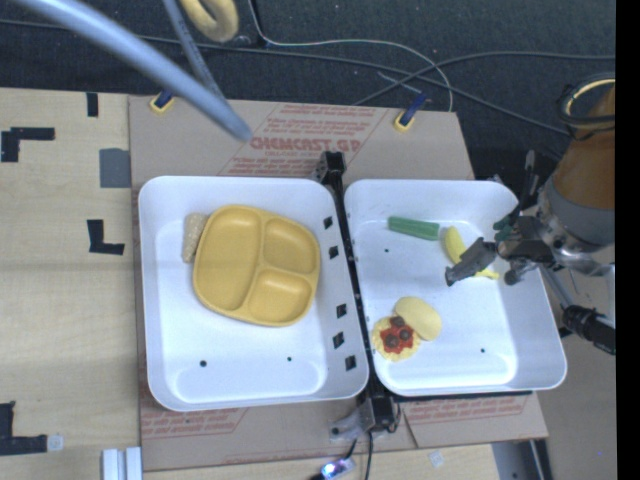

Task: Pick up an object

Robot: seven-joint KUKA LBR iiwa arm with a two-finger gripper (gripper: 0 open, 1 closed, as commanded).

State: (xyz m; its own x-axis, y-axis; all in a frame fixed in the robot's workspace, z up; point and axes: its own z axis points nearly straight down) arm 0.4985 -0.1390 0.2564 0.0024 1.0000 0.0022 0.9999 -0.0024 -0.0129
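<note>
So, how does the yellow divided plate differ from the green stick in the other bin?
The yellow divided plate is broad and takes up much of the left bin; the green stick is small and thin, in the right bin. The plate has three compartments; the stick is one plain bar. The stick lies near the gripper; the plate lies far from it. Both lie flat.

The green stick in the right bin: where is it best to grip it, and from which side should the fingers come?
Grip the green stick at its middle, coming from above, probably with the fingers across its short width. It lies flat and almost level in the view, near the right bin's far wall, with bare floor along its near side.
</note>
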